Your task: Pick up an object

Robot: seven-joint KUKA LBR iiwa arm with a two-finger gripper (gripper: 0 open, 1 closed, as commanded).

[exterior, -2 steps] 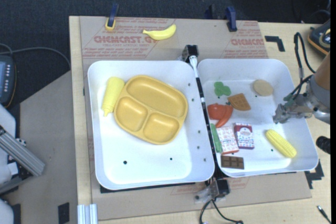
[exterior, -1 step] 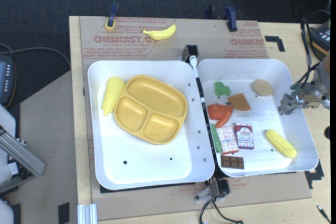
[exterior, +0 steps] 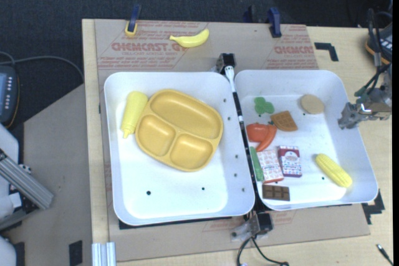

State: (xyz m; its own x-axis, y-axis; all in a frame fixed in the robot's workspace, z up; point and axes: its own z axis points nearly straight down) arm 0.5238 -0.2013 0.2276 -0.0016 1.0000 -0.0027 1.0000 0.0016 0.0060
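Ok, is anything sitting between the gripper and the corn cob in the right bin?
Nothing visible. The gripper sits at the right bin's right edge, and only bare white floor lies between it and the corn cob. The round tan biscuit is off to the side.

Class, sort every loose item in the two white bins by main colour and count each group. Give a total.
Yellow: 3 (tray, bottle, corn)
Red/orange: 3 (pepper, two cartons)
Brown/tan: 3 (cracker, bun, chocolate)
Green: 1 (broccoli)
Total: 10

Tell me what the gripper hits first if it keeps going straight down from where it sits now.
Likely the right bin's right-hand wall or the floor just inside it: the gripper hangs over that edge. The corn cob lies nearer the camera, off that line. Depth is uncertain.
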